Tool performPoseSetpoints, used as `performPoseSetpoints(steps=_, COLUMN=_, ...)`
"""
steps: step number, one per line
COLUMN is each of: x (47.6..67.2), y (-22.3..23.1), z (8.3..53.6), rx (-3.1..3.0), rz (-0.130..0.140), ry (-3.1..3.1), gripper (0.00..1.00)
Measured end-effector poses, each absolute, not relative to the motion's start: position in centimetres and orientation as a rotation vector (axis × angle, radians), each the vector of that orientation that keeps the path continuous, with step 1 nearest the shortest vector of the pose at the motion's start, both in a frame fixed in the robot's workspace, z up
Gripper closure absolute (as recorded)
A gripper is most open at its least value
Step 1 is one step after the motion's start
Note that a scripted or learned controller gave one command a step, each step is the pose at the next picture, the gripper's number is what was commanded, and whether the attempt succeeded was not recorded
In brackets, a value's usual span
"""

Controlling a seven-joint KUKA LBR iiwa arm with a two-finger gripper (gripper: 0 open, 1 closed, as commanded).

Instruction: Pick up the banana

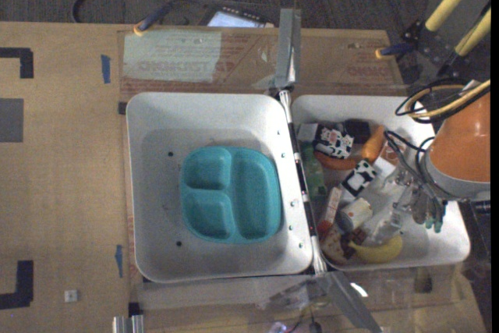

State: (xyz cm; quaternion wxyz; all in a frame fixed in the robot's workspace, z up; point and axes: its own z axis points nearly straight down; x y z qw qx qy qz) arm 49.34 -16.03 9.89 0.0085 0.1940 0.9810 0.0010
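Note:
The yellow banana [380, 250] lies at the front of the right bin [452, 246], partly covered by other items and by the gripper. My gripper [387, 224] hangs down into that bin just above the banana's middle. Its grey wrist and the orange band [465, 149] come in from the right. Nothing can be seen lifted off the bin floor.
The right bin holds clutter: a black-and-white cow-patterned toy [334, 141], an orange piece [369, 149], a black-and-white block [359, 177], a green item [314, 177] and a small white box [356, 210]. A teal divided plate [231, 193] lies in the left bin [148, 129].

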Motion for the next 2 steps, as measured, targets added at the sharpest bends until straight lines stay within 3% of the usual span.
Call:
performPoseSetpoints(steps=1, x=49.47, y=-16.03, z=10.92, rx=0.608, rz=0.004, ry=3.059, gripper=1.00)
performPoseSetpoints(steps=2, x=49.48, y=-16.00, z=10.92, rx=0.608, rz=0.005, ry=3.060, gripper=0.00)
